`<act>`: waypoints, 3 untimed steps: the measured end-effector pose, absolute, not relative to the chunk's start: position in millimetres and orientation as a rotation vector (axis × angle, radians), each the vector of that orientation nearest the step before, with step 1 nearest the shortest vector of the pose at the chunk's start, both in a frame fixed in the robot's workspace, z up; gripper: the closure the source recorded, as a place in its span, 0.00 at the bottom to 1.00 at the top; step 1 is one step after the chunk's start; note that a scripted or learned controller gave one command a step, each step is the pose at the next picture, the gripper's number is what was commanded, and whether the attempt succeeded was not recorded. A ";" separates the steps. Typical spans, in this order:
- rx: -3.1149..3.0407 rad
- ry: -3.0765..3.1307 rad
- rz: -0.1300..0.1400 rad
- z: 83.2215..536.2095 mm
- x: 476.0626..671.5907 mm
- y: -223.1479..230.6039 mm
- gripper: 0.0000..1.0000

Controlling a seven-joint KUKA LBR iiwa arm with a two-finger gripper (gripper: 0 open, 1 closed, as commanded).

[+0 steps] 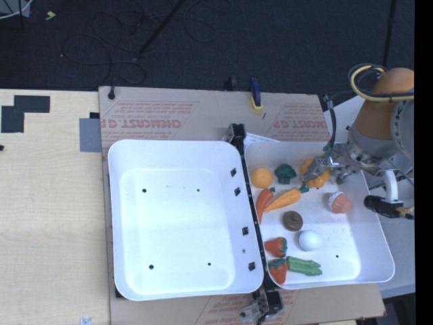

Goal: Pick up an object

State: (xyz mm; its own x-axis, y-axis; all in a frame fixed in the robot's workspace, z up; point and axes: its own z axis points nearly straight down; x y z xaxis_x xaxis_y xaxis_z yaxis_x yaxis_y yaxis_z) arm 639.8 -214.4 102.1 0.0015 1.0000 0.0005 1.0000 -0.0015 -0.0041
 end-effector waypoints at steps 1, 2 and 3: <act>-2.215 -2.222 0.003 86.8 643.4 -142.4 0.00; -2.213 -2.210 0.003 111.4 642.5 -184.0 0.00; -2.225 -2.224 -0.002 198.0 644.8 -214.3 0.00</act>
State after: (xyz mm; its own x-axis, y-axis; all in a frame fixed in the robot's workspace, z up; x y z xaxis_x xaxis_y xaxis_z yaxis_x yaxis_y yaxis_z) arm 644.8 -214.3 198.0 0.0005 1.0000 -0.0024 1.0000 -0.0005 0.0041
